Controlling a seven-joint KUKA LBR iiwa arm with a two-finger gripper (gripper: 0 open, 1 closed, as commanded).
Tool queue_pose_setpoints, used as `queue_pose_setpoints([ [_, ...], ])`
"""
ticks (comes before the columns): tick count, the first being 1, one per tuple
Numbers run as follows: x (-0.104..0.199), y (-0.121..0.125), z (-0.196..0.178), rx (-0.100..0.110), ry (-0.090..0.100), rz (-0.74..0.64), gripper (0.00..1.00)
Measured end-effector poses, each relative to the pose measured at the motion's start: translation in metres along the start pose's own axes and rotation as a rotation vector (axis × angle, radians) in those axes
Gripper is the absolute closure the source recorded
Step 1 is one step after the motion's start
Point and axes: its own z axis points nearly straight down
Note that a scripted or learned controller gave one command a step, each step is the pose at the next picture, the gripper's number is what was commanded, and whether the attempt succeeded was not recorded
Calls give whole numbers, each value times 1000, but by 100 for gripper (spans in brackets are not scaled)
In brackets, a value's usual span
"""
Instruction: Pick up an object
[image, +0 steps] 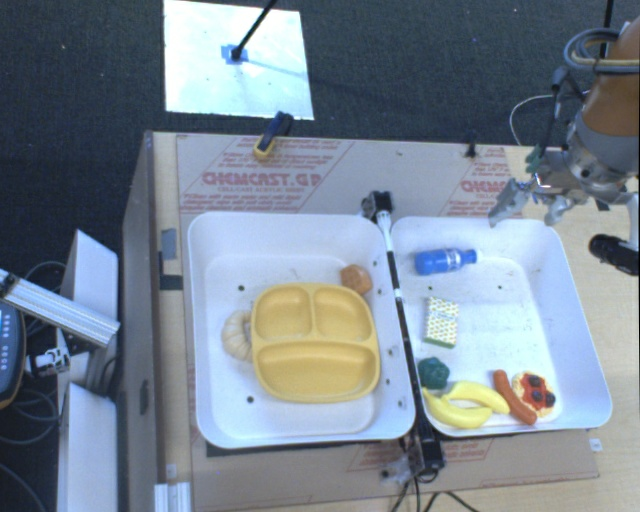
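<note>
From my seat, the surface (300, 180) carries two white bins side by side. The left bin (215, 250) holds a yellow divided tray (315, 340), with a pale ridged piece (236, 335) tucked against its left edge and a small brown lump (356, 278) at its upper right corner. The right bin (580, 330) holds the likelier picks: a blue bottle (444, 260) lying on its side near the top, a patterned packet (441, 321) mid-bin, then a banana (462, 405), a sausage (512, 396), a pizza slice (535, 390) and a dark green piece (434, 372) clustered along the bottom edge.

My tool (530, 205) hangs over the upper right rim of the right bin, its prongs spread apart with nothing between them. I judge the task barely begun: no object is chosen or lifted, and the whole descent, closing and raise remain.

The bottle lies nearest and apart from the rest; the bottom cluster is crowded, so neighbours could spoil a grip there.
</note>
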Motion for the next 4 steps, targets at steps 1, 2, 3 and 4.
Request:
queue_pose_setpoints([
  [1, 37, 9, 47, 2, 2, -2, 0],
  [2, 83, 11, 72, 0, 1, -2, 0],
  [3, 49, 24, 157, -10, -2, -2, 0],
  [4, 56, 7, 162, -23, -10, 1, 0],
])
